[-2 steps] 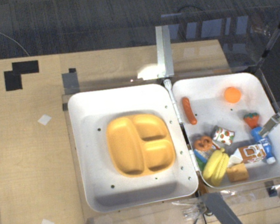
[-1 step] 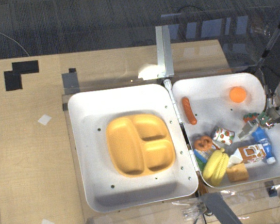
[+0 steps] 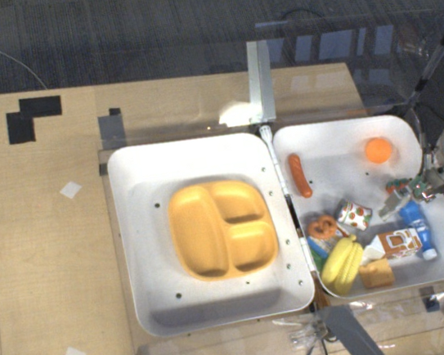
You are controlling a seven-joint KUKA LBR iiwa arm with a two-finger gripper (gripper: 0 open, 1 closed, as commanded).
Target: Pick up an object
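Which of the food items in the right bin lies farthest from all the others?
The orange ball: it sits alone near the bin's far right corner, while the hot dog lies at the left wall and the banana is in the clutter.

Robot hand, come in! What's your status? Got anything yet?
Hand low in right bin, nothing seen held. Blue bottle beside it. Toys crowd close.

The two white bins look like smooth, faintly glossy plastic, the yellow divided tray like matt moulded plastic, the bench like pale wood-grain board under a clear reflective sheet, the upright post like brushed metal, and the floor like dark rough carpet.
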